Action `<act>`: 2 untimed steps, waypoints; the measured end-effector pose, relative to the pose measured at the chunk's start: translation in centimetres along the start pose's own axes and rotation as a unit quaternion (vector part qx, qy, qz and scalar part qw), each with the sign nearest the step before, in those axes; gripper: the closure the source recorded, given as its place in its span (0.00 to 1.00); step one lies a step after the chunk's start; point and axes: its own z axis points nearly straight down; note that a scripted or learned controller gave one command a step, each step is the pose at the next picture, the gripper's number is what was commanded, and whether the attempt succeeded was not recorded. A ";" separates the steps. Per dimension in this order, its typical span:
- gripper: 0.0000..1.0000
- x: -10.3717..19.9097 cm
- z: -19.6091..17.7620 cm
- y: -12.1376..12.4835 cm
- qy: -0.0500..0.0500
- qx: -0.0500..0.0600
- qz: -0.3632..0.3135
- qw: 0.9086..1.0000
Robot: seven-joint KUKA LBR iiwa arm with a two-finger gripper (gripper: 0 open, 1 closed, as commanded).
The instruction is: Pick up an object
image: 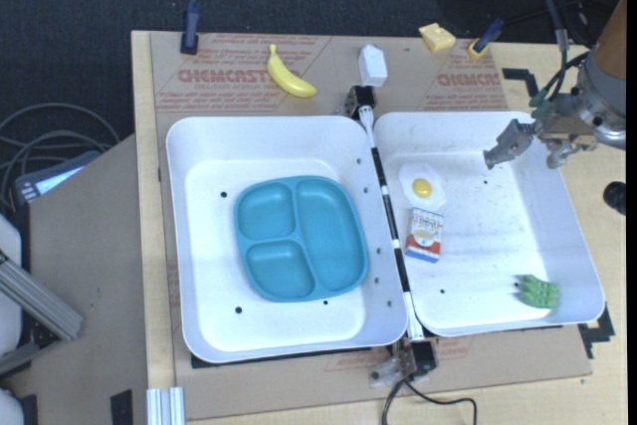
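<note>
The right bin (557,214) holds a fried-egg toy (423,185), a small white carton with red and blue print (425,236) and a green lumpy object (538,292) near the front right corner. My gripper (526,151) hangs over the bin's back right part, above and to the right of the egg. It stands open, with nothing between its fingers (500,150). A blue divided plate (299,236) lies in the left bin (199,214).
On the bench behind the bins lie a yellow banana (289,75), a white block (372,65) and a yellow cheese wedge (436,37). Blue clamps (190,25) grip the back edge. A black divider rail (383,204) runs between the bins.
</note>
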 end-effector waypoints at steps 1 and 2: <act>0.00 6.1 8.8 0.9 0.000 0.001 0.000 1.000; 0.00 3.8 17.0 1.0 0.000 0.001 0.001 1.000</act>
